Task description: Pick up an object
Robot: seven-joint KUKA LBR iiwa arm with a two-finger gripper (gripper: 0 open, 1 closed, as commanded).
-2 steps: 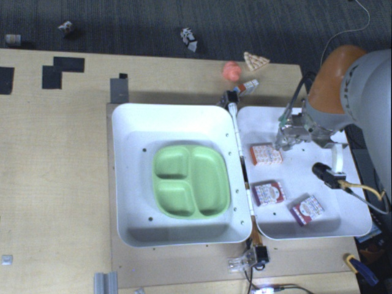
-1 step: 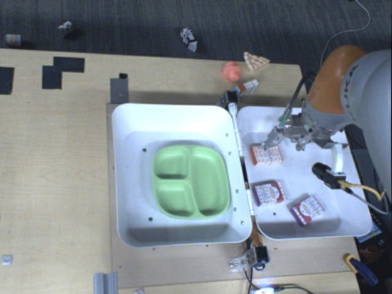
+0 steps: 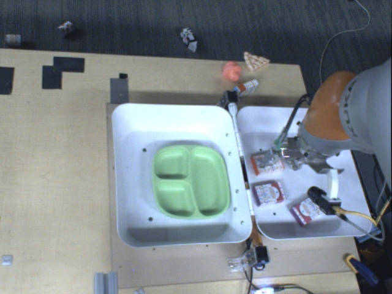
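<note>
Fingers hidden under the wrist — can't tell if spread or pinched. Gripper (image 3: 283, 153) sits over the top packet (image 3: 264, 162) in the right bin (image 3: 257, 118). I'd drop straight, centre on it; other packets (image 3: 268, 193) at 6 o'clock — avoid nudging.

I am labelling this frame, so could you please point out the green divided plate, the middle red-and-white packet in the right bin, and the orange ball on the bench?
Green divided plastic plate (image 3: 191, 180): camera view, central divider.
Middle red-and-white packet (image 3: 268, 193): camera view, its centre.
Orange ball (image 3: 231, 71): camera view, its top surface.
</note>
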